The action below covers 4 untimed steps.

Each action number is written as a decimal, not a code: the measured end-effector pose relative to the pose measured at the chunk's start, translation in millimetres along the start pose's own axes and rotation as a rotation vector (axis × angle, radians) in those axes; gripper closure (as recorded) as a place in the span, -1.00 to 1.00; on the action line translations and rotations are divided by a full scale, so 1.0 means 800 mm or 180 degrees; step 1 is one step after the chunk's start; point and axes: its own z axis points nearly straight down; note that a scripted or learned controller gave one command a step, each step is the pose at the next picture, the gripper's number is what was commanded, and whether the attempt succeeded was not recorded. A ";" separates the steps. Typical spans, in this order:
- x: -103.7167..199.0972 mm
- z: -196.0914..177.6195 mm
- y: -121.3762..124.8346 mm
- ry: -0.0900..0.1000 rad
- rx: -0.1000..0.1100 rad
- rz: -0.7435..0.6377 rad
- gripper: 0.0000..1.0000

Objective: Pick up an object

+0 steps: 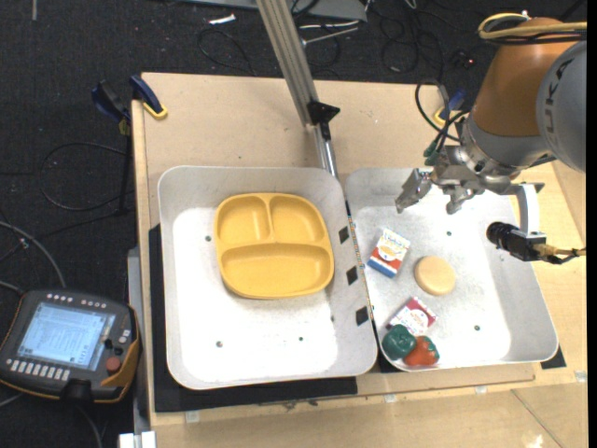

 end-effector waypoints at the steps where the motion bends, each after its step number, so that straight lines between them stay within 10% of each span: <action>1: 0.000 0.000 0.000 0.0001 0.0001 0.0002 -1.00; 3: -0.001 0.148 -0.004 0.0000 0.0017 0.0008 -1.00; 4: -0.001 0.130 -0.001 -0.0002 -0.0003 0.0008 1.00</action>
